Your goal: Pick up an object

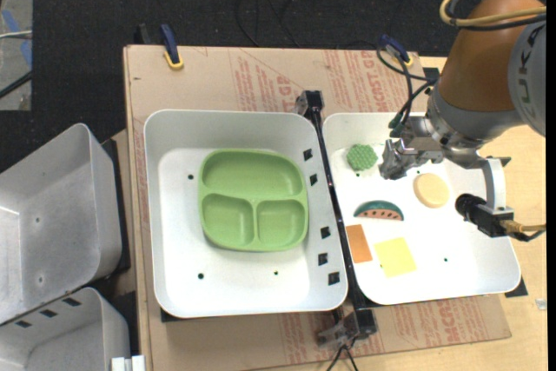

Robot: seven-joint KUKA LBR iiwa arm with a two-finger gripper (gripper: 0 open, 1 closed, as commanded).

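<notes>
On the bench: I am looking down at the cardboard sheet (226,69) lying under both bins; its red print is running reversed and I cannot read it.
Left bin (165,274): it is holding a green divided tray (254,200) near its middle, likely waiting as a drop spot.
Right bin (495,274): it is keeping the small pickable pieces together, within the arm's reach.
Arm (486,56): I am seeing grey letters on its housing, cut off at the frame edge, seemingly part of the maker's name.
Gripper (397,161): it is hovering low in the right bin between two pieces; I cannot tell how the jaws are standing.
Yellow square (395,256): lying flat, well apart from the gripper.
Watermelon slice (380,211): lying just below the gripper.
Orange rectangle (359,242): sitting against the bin's left wall.
Cream round piece (431,190): lying just right of the gripper.
Green bumpy round piece (361,157): lying just left of the gripper, I judge it the likeliest target.
</notes>
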